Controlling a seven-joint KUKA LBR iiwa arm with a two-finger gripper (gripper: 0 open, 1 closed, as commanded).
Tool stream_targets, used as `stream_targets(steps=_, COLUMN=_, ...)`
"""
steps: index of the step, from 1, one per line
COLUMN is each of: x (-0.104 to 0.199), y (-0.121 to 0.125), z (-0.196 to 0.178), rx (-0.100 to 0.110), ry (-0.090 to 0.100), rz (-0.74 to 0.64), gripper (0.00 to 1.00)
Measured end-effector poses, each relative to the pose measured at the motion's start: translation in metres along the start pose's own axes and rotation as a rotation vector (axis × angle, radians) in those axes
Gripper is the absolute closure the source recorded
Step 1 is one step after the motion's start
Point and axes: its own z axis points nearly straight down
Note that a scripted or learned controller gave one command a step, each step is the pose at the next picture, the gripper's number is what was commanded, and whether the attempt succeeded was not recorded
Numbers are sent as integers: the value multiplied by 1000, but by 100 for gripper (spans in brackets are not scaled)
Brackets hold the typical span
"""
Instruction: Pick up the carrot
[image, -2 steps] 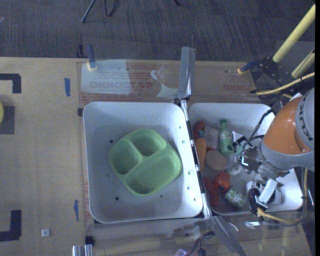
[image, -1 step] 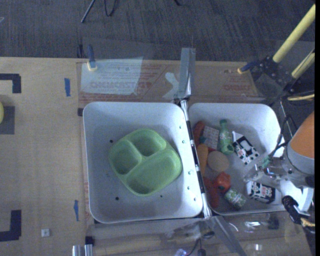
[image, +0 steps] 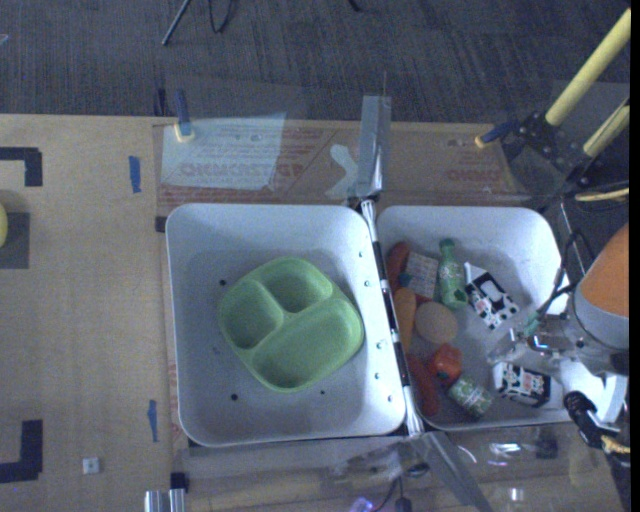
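Several crowded items sit left of the gripper (image: 520, 340), whose state I cannot tell; reaching the carrot (image: 404, 305) risks grabbing a neighbour

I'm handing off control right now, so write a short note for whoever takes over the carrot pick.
Gripper: over the right bin's right side, near the cow-print cartons; jaws too blurred to read, nothing seen held.
Carrot: lying along the right bin's left wall, beside the tan round item, among the other toy food.
Left bin: holds the green divided plate.
Done: arm is in over the right bin.
Left: move across to the carrot, grasp and lift it.
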Motion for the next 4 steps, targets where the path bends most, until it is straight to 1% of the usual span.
stream_targets(steps=1, x=-3, y=-1, z=-7, rx=2, ry=-7, rz=5, gripper=100)
stream_targets(steps=2, x=21, y=-5, z=-118, rx=4, ry=-13, rz=270, gripper=100)
stream_targets(steps=3, x=36, y=19, z=-106, rx=4, ry=-13, rz=339, gripper=100)
stream_targets(steps=4, x=115, y=5, z=-151, rx=3, ry=-15, rz=636, gripper=100)
